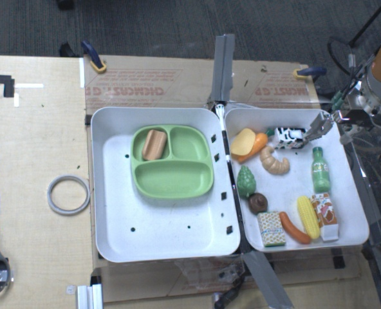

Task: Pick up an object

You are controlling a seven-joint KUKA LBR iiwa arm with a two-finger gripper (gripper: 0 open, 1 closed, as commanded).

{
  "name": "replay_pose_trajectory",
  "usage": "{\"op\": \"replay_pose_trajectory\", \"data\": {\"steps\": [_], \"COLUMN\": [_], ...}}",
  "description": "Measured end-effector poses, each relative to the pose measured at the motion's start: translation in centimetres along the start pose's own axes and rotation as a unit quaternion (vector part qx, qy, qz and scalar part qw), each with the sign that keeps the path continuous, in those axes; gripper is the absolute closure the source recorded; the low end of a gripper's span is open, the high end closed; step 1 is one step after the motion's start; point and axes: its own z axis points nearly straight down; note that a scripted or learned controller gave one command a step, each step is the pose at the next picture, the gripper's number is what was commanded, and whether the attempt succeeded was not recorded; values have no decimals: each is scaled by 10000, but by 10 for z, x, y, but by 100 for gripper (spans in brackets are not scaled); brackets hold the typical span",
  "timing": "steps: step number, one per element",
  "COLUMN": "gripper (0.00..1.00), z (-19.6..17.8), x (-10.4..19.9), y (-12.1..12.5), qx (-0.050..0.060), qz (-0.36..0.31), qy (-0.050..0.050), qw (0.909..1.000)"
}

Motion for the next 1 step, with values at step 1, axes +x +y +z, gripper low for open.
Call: {"op": "replay_pose_trajectory", "data": {"steps": [1], "gripper": [0], "z": [102], "x": [38], "y": [-1], "qx": [1], "qz": [2022], "qy": [1], "qw": [9793]}}
